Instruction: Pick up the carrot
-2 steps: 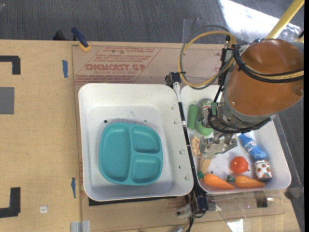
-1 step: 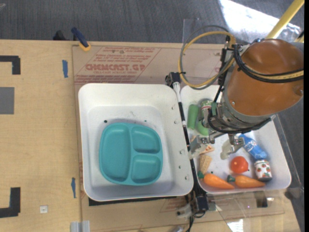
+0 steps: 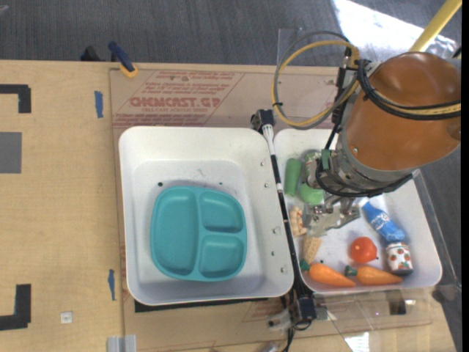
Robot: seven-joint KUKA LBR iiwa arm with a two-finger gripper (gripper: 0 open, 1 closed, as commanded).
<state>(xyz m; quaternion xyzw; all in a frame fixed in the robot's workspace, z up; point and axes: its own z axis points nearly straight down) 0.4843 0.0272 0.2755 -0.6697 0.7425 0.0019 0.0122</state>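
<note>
Two orange carrots lie along the near wall of the right bin (image 3: 429, 229): one carrot (image 3: 330, 274) at the near left corner, a second carrot (image 3: 378, 275) just right of it. My gripper (image 3: 325, 217) hangs below the grey and orange wrist over the left middle of that bin. It sits farther back than both carrots and apart from them, with nothing seen held in it.
The right bin also holds a red tomato (image 3: 362, 249), a blue bottle (image 3: 383, 222), a small patterned can (image 3: 398, 257), green pieces (image 3: 294, 176) at the back left and a tan piece (image 3: 311, 249). A teal divided plate (image 3: 196, 233) lies in the left bin (image 3: 135, 196).
</note>
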